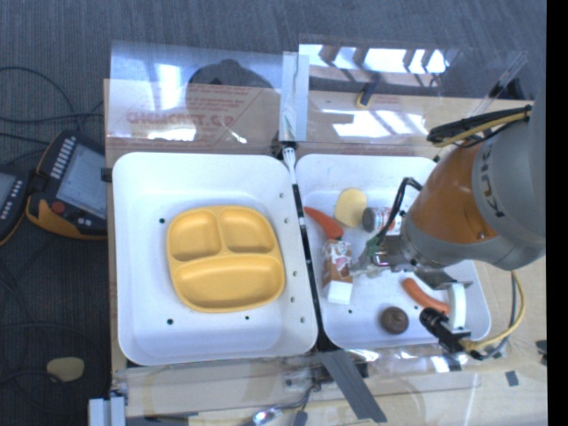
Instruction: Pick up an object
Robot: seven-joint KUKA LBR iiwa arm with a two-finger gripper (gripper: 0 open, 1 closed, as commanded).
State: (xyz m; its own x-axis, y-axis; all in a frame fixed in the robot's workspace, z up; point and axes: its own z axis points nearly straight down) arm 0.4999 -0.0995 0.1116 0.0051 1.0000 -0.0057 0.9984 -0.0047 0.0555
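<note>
The right bin (355, 327) holds several small items. A yellow round piece (351, 205) lies near its back. A red-orange carrot-like piece (323, 222) lies by the divider. A clear packet with a white block (338, 269) sits in the middle. A brown ball (394, 319) rests near the front, and an orange sausage-like piece (422, 294) lies to its right. The gripper (382, 247) hangs low over the bin's middle, just right of the packet, under the arm's orange wrist band (448, 204).
The left bin (142, 264) holds a yellow divided plate (225, 257). A teach pendant (67, 185) lies on the floor at the left. Clear panels (373, 87) stand behind both bins. The arm's grey body covers the right bin's right side.
</note>
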